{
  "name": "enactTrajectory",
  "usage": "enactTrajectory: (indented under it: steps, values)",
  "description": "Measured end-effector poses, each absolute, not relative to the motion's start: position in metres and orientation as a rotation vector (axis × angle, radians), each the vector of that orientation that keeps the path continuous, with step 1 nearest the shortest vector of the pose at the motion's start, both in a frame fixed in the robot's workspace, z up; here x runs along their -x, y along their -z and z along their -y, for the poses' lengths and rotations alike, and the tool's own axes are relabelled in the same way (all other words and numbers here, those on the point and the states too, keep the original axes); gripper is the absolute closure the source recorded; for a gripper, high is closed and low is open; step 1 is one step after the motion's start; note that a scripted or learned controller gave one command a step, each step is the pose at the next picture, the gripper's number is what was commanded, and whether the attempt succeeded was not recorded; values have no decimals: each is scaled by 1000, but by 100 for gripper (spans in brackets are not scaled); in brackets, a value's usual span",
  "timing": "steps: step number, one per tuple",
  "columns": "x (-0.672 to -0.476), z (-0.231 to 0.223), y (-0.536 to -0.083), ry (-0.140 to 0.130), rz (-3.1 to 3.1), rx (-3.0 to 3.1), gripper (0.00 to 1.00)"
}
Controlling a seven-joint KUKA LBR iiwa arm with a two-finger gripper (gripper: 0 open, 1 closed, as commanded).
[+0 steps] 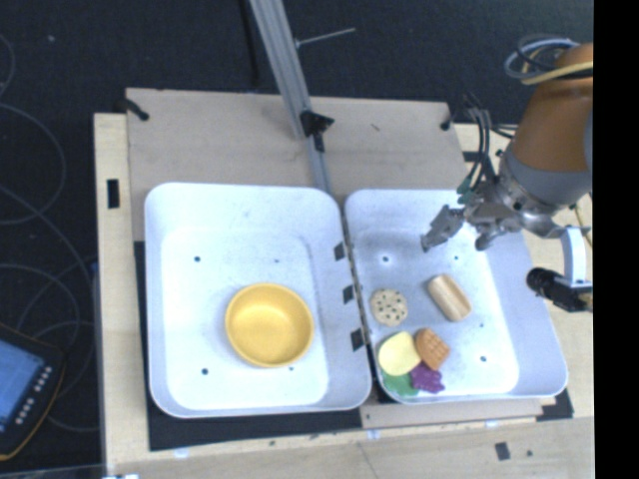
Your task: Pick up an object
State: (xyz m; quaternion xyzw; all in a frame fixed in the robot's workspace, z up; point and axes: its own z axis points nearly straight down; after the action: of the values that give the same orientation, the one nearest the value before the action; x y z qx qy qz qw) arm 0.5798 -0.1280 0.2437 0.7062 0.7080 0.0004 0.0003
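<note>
Hovering with 2 fingers spread and empty, gripper [460,232] above right bin [519,367], probably lining up over bread roll [448,296] lying just below, beside cookie [388,306], for a drop.

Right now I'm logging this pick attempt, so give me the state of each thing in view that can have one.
tool: open, holding nothing, above the right bin's far part.
yellow bowl: upright in the left bin.
cookie: lying flat in the right bin.
bread roll: lying on its side, apart from the cookie.
yellow, orange and purple toy pieces: bunched together at the right bin's near left corner.
</note>
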Motion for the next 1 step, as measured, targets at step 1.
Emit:
enactTrajectory:
  steps: [1]
  values:
    - [-580,128,-244,-2,-2222,-2219,0]
